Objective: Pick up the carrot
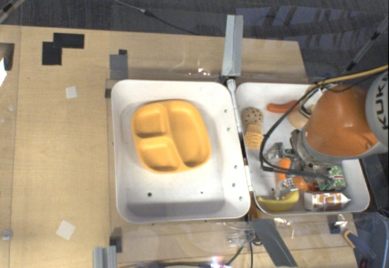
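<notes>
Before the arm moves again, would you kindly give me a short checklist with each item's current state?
1. Claw is over the right bin: ok.
2. Carrot identified: cannot tell; an orange piece sits at the claw and a long orange item lies at the bin's far end.
3. Carrot gripped: cannot tell.
4. Room around the claw: not ok, banana close by.
5. Yellow plate apart from the work: ok.
</notes>
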Motion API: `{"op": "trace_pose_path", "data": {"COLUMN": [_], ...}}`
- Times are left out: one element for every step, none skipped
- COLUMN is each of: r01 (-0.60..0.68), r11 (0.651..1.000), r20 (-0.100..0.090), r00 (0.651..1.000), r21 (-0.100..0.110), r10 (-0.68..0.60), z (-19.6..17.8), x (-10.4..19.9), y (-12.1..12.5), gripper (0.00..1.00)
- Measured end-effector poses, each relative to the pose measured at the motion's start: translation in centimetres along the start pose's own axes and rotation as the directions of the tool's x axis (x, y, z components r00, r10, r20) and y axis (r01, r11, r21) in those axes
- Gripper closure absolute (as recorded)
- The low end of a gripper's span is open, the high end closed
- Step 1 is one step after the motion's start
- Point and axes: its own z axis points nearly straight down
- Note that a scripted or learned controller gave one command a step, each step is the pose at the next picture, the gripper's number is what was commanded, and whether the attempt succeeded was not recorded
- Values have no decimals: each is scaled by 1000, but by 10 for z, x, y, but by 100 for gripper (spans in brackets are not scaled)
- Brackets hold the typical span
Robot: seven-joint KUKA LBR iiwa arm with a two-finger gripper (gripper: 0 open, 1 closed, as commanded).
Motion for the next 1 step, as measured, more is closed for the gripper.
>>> {"op": "trace_pose_path", "data": {"r01": [2], "r11": [1000], "r20": [-1], "r00": [1000], "r21": [0], "r10": [-2], "z": [-11], "x": [-2], "y": [0], "gripper": [100]}}
